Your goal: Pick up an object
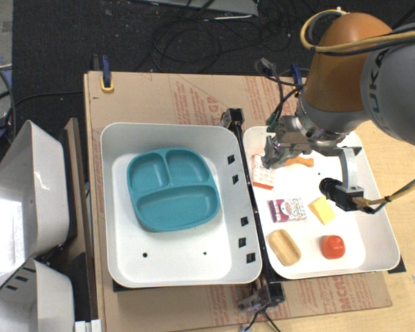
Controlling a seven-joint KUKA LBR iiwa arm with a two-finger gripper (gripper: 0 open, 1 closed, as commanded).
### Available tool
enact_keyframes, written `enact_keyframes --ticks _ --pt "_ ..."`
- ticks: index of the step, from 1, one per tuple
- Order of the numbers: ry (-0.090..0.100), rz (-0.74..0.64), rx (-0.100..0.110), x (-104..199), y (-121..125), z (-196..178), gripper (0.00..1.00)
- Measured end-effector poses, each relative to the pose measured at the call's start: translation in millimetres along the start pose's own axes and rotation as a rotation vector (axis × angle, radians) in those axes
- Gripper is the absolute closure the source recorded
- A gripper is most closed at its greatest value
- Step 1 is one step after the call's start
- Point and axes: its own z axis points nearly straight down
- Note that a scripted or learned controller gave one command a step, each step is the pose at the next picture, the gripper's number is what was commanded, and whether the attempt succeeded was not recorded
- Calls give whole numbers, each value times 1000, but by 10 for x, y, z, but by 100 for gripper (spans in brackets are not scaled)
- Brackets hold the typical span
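1. Camera view looks down on a brown surface (194, 95) bearing two shallow white bins side by side.
2. Left bin (117, 206) holds a teal divided plate (173, 189) with three compartments, lying flat slightly left of the bin's middle.
3. Right bin (380, 241) holds the loose objects and the arm's working end.
4. Grey arm with its orange band (342, 57) comes in from the right and bends down over the far part of the right bin.
5. Tool (277, 154) sits low over the far left part of the right bin; whether its fingers are spread or closed cannot be told from this angle, and nothing can be seen held between them.
6. An orange carrot-like piece (303, 162) lies just to the right of the tool, partly hidden by it.
7. A white and red packet (262, 175) lies by the bin's left wall, just nearer than the tool.
8. A small white and purple packet (288, 209) lies near the bin's middle.
9. A yellow block (322, 211) lies just right of that packet, close to a black fitting (339, 194) on the arm's cable.
10. A tan bread roll (284, 246) lies in the near left part of the bin.
11. A red tomato-like ball (333, 246) lies to the right of the roll, apart from it.
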Motion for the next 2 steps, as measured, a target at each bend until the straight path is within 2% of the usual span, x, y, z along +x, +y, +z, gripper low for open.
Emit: enact_keyframes --ticks 1,2 --pt "-1 0 2 508 -95 183 100" --pt "-1 -1 -2 1049 -104 128 100"
